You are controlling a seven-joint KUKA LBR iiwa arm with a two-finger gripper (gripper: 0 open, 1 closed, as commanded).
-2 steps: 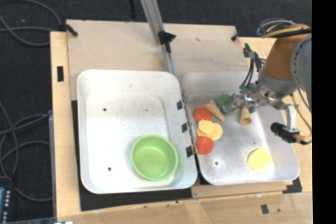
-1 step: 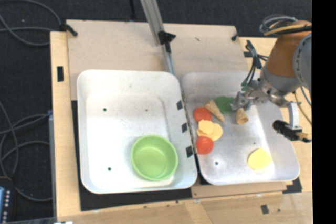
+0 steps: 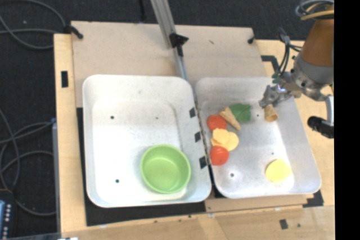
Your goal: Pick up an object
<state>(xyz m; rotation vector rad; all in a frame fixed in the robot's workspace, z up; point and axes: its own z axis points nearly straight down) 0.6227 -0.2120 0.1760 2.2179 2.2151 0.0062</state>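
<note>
Counting: one green bowl (image 3: 165, 168), two red pieces (image 3: 217, 122), two yellow pieces (image 3: 278, 170).

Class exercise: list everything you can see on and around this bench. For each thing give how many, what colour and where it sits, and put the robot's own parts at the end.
Bins: two, white, side by side on the bench.
Bowl: one, green, near front corner of the left bin.
Round pieces: two, red-orange, left side of the right bin, one above and one below the yellow piece.
Lobed piece: one, yellow, between the two red ones.
Green piece: one, middle of the right bin.
Cone-like piece: one, tan, touching the green piece.
Disc: one, yellow, front right of the right bin.
Small tan piece: one, just below the hand.
Metal rail: one, grey, slanting behind the bins.
Cables: several, on the dark floor.
Arm: one, orange band, right.
Hand: one, grey, over the right bin.
</note>
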